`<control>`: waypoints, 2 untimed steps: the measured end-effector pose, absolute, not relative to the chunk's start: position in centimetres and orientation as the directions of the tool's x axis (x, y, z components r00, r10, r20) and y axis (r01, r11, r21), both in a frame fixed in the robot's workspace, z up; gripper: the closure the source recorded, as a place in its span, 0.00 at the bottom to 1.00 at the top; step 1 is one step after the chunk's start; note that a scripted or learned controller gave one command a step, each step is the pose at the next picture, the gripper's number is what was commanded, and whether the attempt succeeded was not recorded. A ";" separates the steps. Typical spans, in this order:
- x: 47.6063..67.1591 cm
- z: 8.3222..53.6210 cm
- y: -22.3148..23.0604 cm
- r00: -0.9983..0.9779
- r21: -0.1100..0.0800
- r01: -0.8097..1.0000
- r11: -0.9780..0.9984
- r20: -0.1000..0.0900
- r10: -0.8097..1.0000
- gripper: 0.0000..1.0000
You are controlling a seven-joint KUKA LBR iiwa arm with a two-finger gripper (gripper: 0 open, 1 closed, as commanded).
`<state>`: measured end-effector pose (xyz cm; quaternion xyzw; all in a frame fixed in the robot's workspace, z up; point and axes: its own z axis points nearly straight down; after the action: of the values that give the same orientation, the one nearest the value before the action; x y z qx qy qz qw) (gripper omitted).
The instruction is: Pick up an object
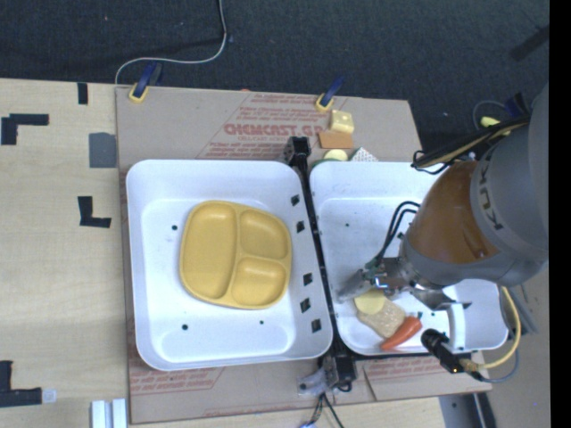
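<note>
White plastic formed both shallow bins, set side by side on a sheet of printed cardboard (268, 127) that covered the wooden bench (53, 257). The left bin (147, 181) filled the centre-left of the frame and carried a yellow divided tray (236, 254), lying flat with its three compartments facing up. The right bin (357, 185) sat in the lower right of the frame, and the grey arm (513, 199) with its orange band (451, 226) hung over that bin's right half, reaching in from the right edge. The gripper (379, 279) pointed down and to the left near the middle of the right bin; whether it was open or closed could not be told, as the wrist hid much of it. Just below it, near the bin's lower edge, lay a pale yellow piece (369, 305), a tan block (385, 320) touching it, and an orange carrot-like object (403, 331) beside the block, none of them visibly grasped. At the upper centre of the frame, beyond the bins' far rims, a small cluster of toy blocks (337, 134) rested on the cardboard. A white cable (210, 56) curved across the dark floor at the top.
</note>
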<state>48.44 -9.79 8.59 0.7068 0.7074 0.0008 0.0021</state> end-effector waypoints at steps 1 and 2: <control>48.2 10.5 -22.6 0.010 0.001 1.000 -0.010 -0.008 1.000 0.00; 51.5 8.9 -13.1 -0.005 0.012 1.000 0.006 -0.004 1.000 0.00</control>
<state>51.54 -13.14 8.94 0.7051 0.7090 0.0029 0.0056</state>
